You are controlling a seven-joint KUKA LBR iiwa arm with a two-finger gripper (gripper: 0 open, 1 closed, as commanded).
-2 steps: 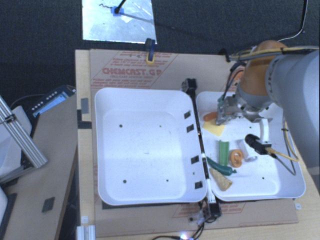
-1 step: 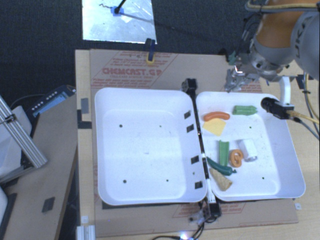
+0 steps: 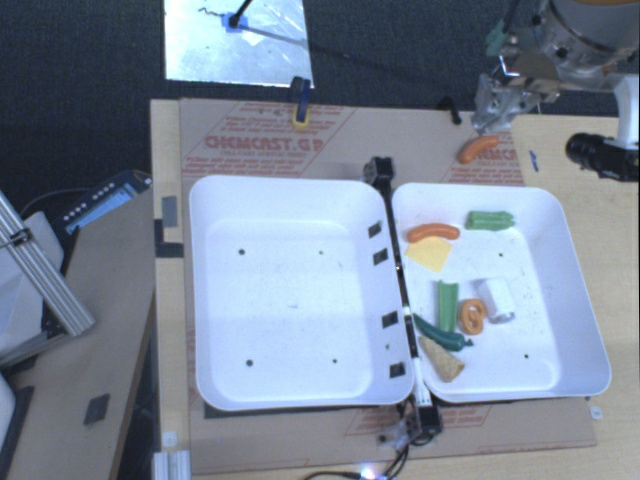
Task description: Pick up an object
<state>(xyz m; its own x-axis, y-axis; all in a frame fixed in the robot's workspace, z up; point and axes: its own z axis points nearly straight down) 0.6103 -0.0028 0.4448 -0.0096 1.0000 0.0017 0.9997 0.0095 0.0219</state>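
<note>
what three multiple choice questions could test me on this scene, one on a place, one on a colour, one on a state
1. Where do the small food items lie?
A. in the left bin
B. in the right bin
C. on the floor

2. What colour is the flat wedge beside the long sausage?
A. yellow
B. blue
C. black

3. How does the gripper stand relative to the bins?
A. pressed into the left bin
B. raised beyond the right bin's far edge
C. resting on the right bin's near edge

Answers:
1 B, the items sit in the right bin.
2 A, the wedge by the sausage is yellow.
3 B, the gripper hangs past the far rim, over a second sausage on the board.
</note>
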